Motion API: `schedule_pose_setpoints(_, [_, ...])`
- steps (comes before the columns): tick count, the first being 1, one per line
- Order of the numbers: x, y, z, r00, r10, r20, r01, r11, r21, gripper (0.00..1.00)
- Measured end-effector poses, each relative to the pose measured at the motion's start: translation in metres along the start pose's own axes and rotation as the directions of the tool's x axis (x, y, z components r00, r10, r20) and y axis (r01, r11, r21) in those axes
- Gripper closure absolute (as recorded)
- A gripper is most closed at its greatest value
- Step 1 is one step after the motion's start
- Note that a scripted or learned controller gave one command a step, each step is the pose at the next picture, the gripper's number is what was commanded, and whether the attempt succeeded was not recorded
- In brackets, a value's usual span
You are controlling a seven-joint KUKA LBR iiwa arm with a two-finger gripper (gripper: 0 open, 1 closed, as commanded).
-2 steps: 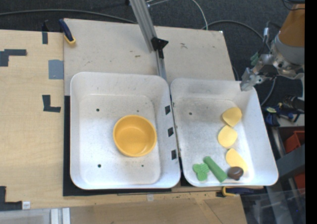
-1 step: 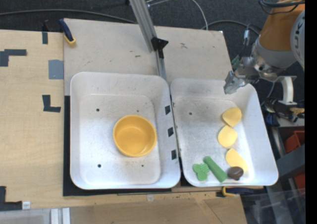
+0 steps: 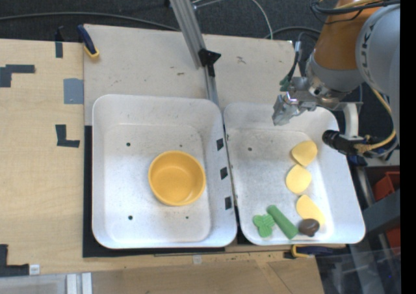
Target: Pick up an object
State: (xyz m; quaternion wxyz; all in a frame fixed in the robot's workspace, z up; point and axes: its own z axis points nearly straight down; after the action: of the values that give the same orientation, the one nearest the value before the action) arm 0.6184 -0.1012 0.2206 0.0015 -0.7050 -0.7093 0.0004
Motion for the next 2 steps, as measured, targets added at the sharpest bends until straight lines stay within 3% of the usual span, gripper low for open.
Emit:
schedule_pose_setpoints(1, [0.059,-0.002,0.006,1.0,-0.001,-0.001,0.001,1.0,0.0,1.0])
schedule_pose_setpoints(2, [0.11,0.013,0.002,1.0,-0.001,0.0,0.001,1.0,-0.002,1.0])
